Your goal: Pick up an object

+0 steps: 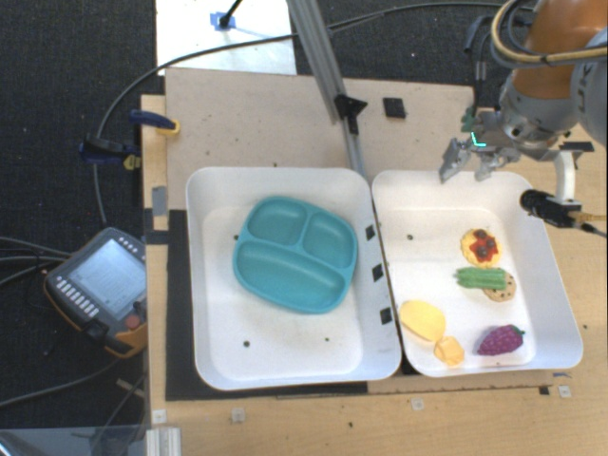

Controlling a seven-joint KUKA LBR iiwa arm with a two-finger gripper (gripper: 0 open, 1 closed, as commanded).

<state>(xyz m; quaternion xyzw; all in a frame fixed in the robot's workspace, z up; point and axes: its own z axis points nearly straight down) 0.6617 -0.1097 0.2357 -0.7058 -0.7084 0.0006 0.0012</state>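
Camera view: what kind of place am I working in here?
Probably a robotics lab bench: two shallow white bins hold a teal divided plate and toy food, with a grey teach pendant alongside.

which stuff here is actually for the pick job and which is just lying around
For the job:
- gripper, fingers apart with nothing between them, above the right bin's far edge
- right bin
- pizza toy
- green beans toy
- yellow lemon toy
- small orange piece
- purple grapes toy

Lying about:
- teal divided plate in the left bin
- teach pendant
- clamps
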